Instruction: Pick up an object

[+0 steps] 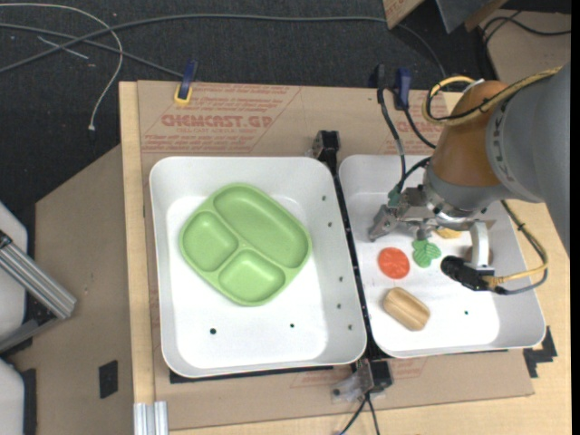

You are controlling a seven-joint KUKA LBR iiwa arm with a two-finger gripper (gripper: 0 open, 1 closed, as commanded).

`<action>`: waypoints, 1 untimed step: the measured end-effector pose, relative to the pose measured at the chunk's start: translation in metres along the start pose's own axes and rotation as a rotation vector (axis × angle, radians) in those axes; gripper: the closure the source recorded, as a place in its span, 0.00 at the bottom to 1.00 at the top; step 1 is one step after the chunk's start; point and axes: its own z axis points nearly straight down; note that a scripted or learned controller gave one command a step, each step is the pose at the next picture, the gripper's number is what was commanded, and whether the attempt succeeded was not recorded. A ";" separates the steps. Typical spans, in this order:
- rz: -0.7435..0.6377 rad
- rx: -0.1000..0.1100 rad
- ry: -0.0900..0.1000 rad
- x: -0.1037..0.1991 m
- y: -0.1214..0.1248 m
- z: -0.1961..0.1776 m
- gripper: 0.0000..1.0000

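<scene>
The right bin holds three small objects. A flat red round piece lies near the bin's middle left. A small green broccoli-like piece sits just right of it. A tan bread-like lump lies nearer the front. My gripper hangs low over the bin's middle, right above the green piece and partly covering its top. The grey wrist and orange band hide what is under the gripper.
The left bin holds a light green divided plate with three compartments. A black clamp sits at the back between the bins. Cables loop around the wrist, and a black connector hangs over the right bin.
</scene>
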 end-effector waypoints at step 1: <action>0.001 -0.004 -0.001 0.000 0.001 -0.012 1.00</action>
